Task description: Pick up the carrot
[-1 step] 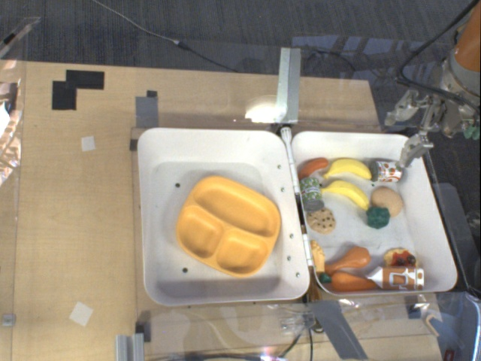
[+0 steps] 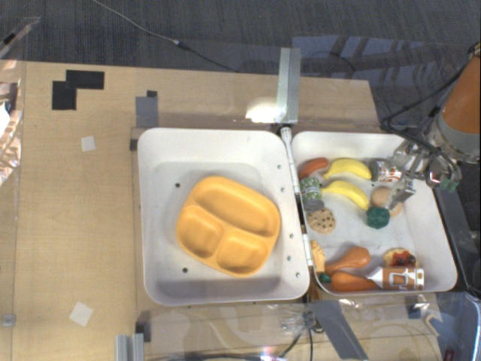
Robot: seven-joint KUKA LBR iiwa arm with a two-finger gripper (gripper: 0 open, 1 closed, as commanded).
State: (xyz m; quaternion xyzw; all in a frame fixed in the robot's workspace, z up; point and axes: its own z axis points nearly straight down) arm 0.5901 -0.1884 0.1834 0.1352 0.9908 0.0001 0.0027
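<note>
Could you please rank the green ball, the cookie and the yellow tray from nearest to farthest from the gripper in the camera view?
1. Green ball: right bin, just below-left of the gripper.
2. Cookie: right bin, near its left wall.
3. Yellow tray: left bin, farthest left.

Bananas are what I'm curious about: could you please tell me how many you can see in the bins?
2, both in the right bin: the upper banana near the far wall, and the lower banana just in front of it, beside the gripper. None seems hidden.
</note>
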